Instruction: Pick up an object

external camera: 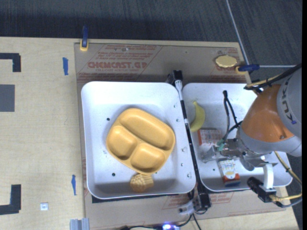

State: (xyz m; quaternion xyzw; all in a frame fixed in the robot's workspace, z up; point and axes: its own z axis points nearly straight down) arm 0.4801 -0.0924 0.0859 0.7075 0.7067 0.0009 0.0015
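Overhead, red lettering on the cardboard sheet (158, 56) under both bins reads roughly "CHEMCAST", with smaller print too blurred to make out. On the arm (276, 123), black letters beginning "KU" show at the 3 o'clock edge.

Within the left bin (91, 128) lies a yellow three-compartment tray (140, 139), turned slantwise, and a small tan waffle-textured piece (142, 181) touches its 6 o'clock edge.

Over in the right bin (211, 92), a banana (197, 117) lies at the 10 o'clock part, its long axis running from 12 to 6 o'clock with a slight curve. Just below it sits a small red-and-white packet (207, 137), its print unreadable. At 6 o'clock a little carton (229, 171) with an orange base stands near the rim.

The gripper (225, 147) hangs over the middle of the right bin, between packet and carton; whether the jaws are spread or pressed together cannot be told. Black cables (230, 111) loop over the banana's side.

A round tan disc (226, 61) rests on the cardboard at 1 o'clock, on the light wood worktop (38, 128).
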